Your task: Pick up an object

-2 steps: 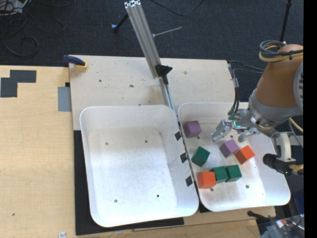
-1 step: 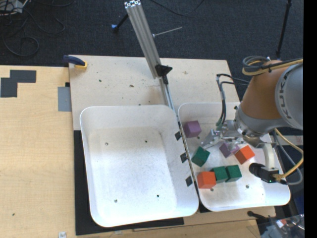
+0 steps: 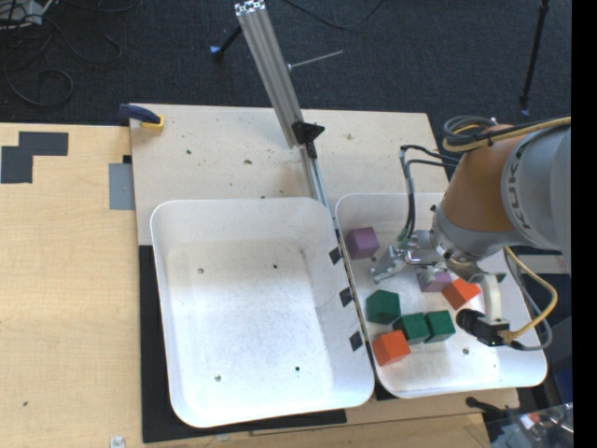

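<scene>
Speckled bench (image 3: 233,152), dark carpet (image 3: 140,45), cables (image 3: 37,26)

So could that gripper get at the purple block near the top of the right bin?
Probably yes. The purple block sits apart from the other blocks with nothing on top of it, and the gripper hangs just beside it in the right bin.

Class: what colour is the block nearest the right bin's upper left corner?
Purple block, shown in the camera view.

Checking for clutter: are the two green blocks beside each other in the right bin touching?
Touching: the camera view shows the two green blocks side by side with no white bin floor between them.
</scene>
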`<state>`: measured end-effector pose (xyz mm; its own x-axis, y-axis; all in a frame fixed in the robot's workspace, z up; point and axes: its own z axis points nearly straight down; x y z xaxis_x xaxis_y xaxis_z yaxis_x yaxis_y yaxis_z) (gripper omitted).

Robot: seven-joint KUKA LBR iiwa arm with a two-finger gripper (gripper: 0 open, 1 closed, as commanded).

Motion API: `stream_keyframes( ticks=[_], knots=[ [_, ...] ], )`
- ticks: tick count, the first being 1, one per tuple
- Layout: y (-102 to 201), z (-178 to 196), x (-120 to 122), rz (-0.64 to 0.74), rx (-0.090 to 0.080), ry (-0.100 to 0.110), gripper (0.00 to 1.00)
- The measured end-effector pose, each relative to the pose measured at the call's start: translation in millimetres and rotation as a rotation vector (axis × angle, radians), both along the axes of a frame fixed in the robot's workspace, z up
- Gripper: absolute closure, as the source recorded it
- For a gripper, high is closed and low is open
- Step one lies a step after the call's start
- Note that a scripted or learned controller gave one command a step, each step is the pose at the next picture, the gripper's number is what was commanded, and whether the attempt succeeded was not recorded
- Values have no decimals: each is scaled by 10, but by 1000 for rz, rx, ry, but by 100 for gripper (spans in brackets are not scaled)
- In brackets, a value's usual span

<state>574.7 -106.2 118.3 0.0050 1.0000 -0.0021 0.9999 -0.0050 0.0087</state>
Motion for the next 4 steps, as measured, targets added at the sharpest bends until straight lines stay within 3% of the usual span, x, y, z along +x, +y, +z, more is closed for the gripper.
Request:
stream_keyframes(
  ticks=[1,2,4],
  knots=[
    [4,-267,4,-3,3,12,0],
    [-9,-162,1,-10,4,12,100],
    [50,938,-104,5,2,7,100]
  ],
)
